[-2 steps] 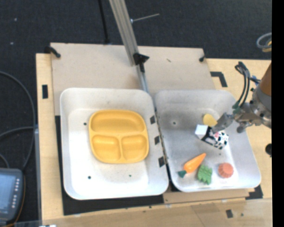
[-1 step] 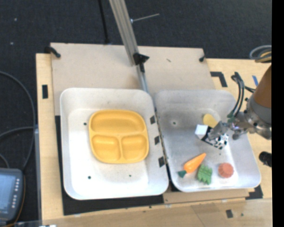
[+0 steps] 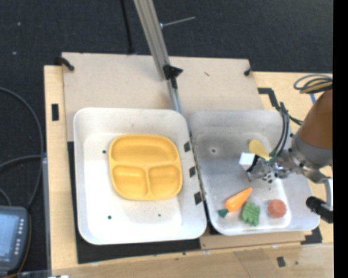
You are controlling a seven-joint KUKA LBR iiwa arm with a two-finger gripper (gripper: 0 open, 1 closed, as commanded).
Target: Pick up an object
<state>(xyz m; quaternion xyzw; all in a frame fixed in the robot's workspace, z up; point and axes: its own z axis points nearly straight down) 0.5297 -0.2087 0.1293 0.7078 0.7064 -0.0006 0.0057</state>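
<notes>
Yellow three-compartment tray (image 3: 145, 167) resting in the left white bin (image 3: 87, 213); metal post (image 3: 153, 30) slanting above; grey screen device (image 3: 6, 239) bottom left.

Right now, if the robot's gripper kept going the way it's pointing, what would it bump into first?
Probably the right bin's floor. The gripper reaches in from the right, pointing down and left. A small yellow thing sits just beside it, and the carrot lies lower down, off that line. Depth is hard to judge from above.

Orange carrot (image 3: 239, 199) lying slantwise near the right bin (image 3: 220, 132) front edge, green broccoli piece (image 3: 251, 213) sitting just beside it, reddish ball (image 3: 277, 208) resting further right
</notes>
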